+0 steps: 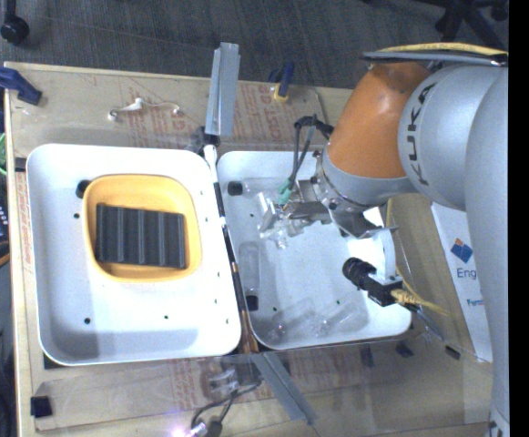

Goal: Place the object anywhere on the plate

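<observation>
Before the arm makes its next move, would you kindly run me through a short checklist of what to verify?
1. Yellow plate sits in the left bin: ok.
2. Dark ridged block covers the plate's middle, so landing room is limited: not ok.
3. Pincer is over the right bin, not the plate: not ok.
4. Object held in the pincer: cannot tell.
5. Clear items at the right bin's lower edge, identity: cannot tell.
</observation>
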`<action>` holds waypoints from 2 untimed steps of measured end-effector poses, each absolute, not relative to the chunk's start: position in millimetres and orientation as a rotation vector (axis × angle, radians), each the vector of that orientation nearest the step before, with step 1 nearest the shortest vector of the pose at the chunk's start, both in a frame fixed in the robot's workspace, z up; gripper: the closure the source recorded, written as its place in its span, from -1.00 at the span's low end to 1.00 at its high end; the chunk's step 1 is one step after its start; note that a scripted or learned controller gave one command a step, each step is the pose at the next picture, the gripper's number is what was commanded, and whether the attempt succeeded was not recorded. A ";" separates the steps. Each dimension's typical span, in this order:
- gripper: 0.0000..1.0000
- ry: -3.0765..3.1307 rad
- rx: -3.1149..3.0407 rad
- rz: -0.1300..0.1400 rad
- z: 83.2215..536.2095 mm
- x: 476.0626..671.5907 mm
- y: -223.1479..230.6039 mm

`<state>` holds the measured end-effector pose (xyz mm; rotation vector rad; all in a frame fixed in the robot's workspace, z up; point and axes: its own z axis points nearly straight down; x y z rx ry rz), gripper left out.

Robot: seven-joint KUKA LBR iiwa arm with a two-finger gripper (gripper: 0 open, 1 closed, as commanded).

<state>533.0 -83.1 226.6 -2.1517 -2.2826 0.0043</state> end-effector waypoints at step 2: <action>-1.00 -2.423 -1.996 0.003 234.8 587.8 -5.0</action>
